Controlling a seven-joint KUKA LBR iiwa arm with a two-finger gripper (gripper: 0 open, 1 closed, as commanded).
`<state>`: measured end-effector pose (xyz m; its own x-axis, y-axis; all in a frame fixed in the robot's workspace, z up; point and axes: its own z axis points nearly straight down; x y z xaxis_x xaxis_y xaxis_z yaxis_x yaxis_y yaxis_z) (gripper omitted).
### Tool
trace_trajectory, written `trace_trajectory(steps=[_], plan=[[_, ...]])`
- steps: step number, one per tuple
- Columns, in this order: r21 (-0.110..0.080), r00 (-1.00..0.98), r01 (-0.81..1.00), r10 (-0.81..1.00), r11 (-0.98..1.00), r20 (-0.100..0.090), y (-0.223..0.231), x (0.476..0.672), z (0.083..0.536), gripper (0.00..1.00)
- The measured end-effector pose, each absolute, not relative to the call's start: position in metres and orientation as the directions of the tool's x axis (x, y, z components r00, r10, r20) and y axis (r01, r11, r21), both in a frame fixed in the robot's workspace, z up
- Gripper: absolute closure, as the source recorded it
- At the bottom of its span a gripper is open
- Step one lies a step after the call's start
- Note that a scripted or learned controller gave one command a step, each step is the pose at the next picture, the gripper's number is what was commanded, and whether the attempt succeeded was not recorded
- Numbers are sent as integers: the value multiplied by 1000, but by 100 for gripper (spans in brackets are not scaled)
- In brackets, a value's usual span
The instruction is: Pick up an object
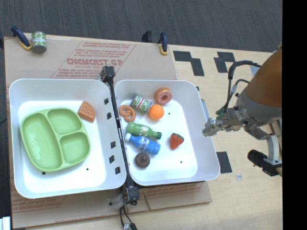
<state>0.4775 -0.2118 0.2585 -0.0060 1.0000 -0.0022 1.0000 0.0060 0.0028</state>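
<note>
Claw: the claw [209,128] hangs just outside the right wall of the right bin [206,150], over the counter [240,195]; I cannot tell its state.
Nearest thing: the strawberry [176,140] lies inside the bin, a little beyond the wall from the claw, apart from the other toys.
How it handles: it looks like a light, stiff plastic toy, probably smooth and a bit slippery; take it across its wide middle.
Further from the claw: the orange [156,111] and the doughnut [163,96] are round and may roll.
Crowded group: the green bottle [143,131] and the blue bottle [143,143] lie touching, farther from the claw, so they seem harder to grasp.
</note>
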Motion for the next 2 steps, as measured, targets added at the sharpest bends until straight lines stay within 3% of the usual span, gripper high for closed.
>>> trace_trajectory(steps=[1,2], plan=[[-2,-6,1000,1000,6,0,-211,476,229,100],[2,-6,1000,1000,6,-2,-212,477,253,100]])
